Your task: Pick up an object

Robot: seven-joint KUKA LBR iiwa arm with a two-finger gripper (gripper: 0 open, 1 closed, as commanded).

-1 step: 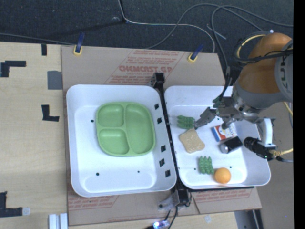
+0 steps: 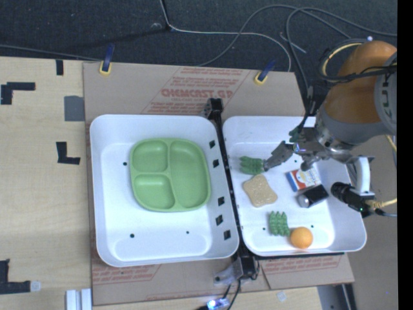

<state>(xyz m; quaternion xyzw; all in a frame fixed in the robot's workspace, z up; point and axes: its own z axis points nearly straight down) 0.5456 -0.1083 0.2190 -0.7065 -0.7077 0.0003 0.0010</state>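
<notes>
Hand low in right bin, fingers spread wide, gripping nothing; arm hides bin's far corner; small blue-red item partly covered, unreadable.

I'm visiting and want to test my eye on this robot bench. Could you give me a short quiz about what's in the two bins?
1. True or false: the green divided plate lies in the left bin.
2. Which thing lies nearest the front edge of the right bin? A) orange ball B) slice of bread C) small blue and white box
3. Fill in: the gripper hangs just beside a green ____ at the right bin's left side.

Key: 1 true. 2 A. 3 leafy toy.
</notes>
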